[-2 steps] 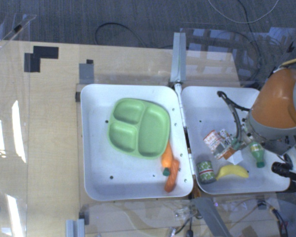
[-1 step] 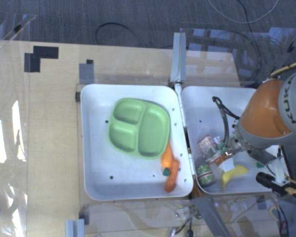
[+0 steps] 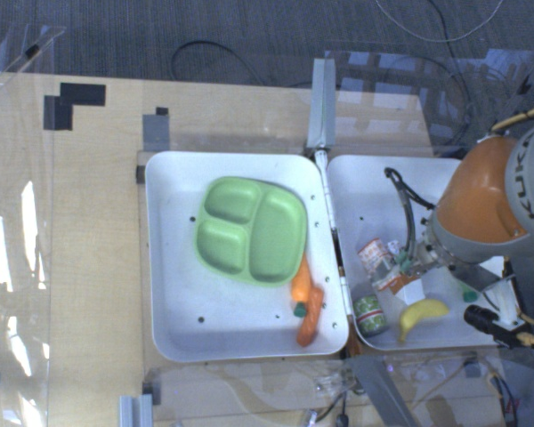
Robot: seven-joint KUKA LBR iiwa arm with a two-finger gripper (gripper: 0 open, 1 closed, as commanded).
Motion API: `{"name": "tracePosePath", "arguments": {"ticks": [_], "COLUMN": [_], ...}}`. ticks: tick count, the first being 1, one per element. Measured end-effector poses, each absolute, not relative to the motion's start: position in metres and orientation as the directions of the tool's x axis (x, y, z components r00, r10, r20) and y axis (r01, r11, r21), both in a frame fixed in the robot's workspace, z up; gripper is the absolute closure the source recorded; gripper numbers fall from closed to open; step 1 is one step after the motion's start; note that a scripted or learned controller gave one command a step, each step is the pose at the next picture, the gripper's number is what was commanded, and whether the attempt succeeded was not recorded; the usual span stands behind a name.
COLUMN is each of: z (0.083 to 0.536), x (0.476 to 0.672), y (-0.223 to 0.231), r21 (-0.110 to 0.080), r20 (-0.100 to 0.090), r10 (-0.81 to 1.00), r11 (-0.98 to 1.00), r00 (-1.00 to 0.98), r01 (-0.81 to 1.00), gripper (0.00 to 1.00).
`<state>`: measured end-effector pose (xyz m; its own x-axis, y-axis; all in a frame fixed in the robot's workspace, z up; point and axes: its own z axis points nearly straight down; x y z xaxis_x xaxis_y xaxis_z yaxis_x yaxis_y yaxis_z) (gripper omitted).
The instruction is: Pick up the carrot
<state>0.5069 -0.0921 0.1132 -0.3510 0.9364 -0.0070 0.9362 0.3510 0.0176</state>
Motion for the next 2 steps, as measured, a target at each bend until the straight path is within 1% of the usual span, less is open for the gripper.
{"name": "tracePosePath", "arguments": {"ticks": [1,2], "z": [0.114,0.186], "x": [0.510,0.489], "y": [-0.093,-0.127], "r21": [0.004,0.005], "r20": [0.000,0.000], "r10": [0.991,0.972], "r11": [0.133,-0.237], "r00": [-0.133,0.237], "r01": [0.991,0.972], "gripper": [1.00,1.00]}}
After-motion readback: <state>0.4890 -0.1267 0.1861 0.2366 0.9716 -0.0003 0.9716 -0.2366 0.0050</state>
